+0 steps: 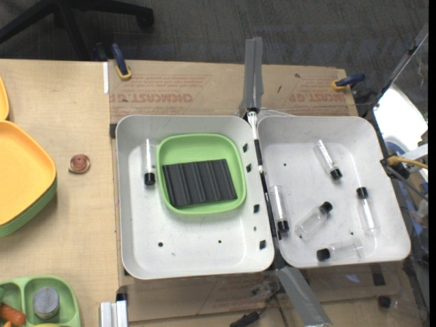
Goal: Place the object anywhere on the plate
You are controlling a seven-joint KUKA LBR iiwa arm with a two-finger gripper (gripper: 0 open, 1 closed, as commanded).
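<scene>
Just left of the green rounded-square plastic plate [199, 146], one clear plastic vial with a black cap [148, 161] lies flat in the shallow white bin [191, 251], apparently not yet placed, and I cannot tell whether my jaws are clenched or released.

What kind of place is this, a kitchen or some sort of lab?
Most likely a robotics lab or test bench, not a kitchen. Two white bins sit on clamped cardboard, one holding a green plate, the other clear capped tubes, and an office chair base stands on carpet.
</scene>
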